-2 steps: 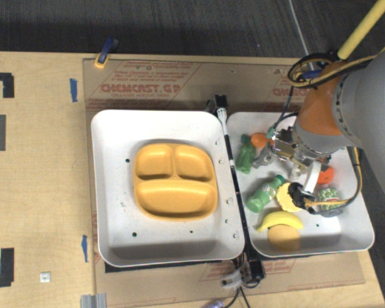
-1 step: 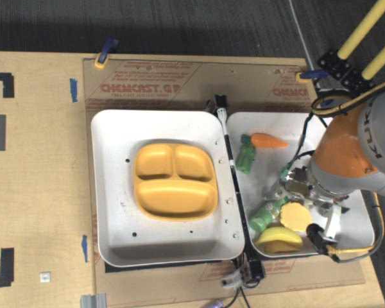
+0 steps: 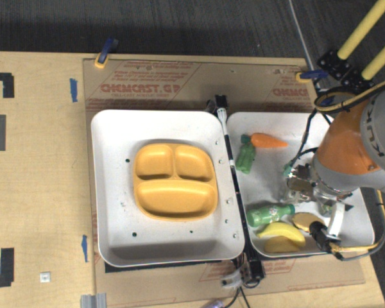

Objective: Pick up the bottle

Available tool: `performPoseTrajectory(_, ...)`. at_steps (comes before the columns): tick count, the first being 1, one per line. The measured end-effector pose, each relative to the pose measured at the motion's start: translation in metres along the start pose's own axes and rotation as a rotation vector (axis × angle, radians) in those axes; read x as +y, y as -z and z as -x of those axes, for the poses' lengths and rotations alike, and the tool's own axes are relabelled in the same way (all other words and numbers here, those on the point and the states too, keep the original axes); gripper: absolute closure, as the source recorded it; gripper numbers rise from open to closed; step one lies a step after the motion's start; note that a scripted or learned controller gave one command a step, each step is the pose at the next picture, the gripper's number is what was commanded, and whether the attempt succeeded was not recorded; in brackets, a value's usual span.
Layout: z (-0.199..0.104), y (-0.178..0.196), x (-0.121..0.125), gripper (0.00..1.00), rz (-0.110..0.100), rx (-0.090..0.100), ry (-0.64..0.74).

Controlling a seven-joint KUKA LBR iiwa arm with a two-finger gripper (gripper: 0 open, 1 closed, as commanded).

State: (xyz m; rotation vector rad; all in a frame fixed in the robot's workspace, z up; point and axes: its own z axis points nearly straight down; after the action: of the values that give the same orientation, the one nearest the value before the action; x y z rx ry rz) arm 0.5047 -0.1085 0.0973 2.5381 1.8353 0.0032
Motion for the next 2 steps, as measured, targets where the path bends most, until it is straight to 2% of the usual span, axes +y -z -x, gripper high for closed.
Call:
performPoseTrajectory(1,0.0,0.0,0.0,0.0,0.0,0.0,0.0)
performPoseTrajectory(2,-0.035,0.074,0.056,0.0,-0.006,0.005,0.301)
